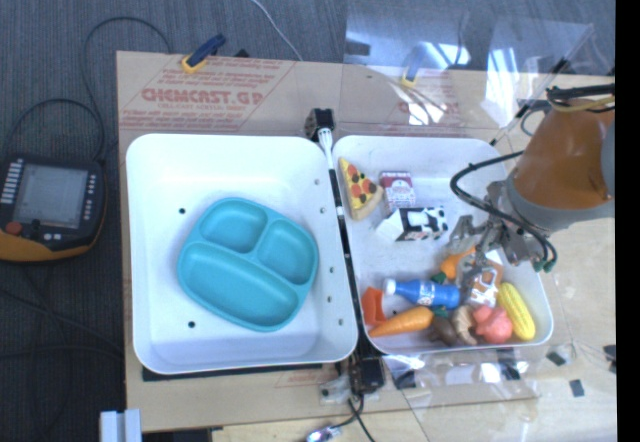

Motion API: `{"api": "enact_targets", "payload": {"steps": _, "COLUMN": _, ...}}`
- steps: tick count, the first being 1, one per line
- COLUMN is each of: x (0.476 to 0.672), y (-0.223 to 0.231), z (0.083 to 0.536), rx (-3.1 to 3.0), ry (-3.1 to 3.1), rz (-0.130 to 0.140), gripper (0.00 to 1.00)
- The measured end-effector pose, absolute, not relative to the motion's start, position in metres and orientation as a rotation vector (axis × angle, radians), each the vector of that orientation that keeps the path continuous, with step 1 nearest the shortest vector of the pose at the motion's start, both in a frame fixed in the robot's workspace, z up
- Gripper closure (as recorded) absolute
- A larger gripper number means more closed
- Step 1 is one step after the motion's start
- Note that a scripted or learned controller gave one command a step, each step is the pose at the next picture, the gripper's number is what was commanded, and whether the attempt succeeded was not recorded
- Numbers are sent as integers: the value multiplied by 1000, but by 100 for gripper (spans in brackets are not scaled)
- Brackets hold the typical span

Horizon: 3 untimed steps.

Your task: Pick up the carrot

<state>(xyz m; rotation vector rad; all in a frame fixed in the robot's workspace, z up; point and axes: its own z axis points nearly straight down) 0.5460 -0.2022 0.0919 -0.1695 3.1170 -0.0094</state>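
Lying at the front of the right bin, the carrot rests just below the blue bottle, untouched. The end effector hovers nearby above the clutter; its grip state cannot be told. The whole pick remains.
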Motion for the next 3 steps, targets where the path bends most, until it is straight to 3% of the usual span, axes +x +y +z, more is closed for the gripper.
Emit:
{"api": "enact_targets", "payload": {"steps": 1, "x": 517, "y": -109, "z": 174, "rx": -114, "ry": 3136, "rz": 3, "gripper": 100}}
{"api": "enact_targets", "payload": {"steps": 2, "x": 502, "y": -74, "z": 181, "rx": 695, "ry": 3069, "rz": -2, "gripper": 100}}
{"api": "enact_targets", "payload": {"steps": 3, "x": 486, "y": -93, "z": 136, "rx": 1063, "ry": 2965, "rz": -3, "gripper": 100}}
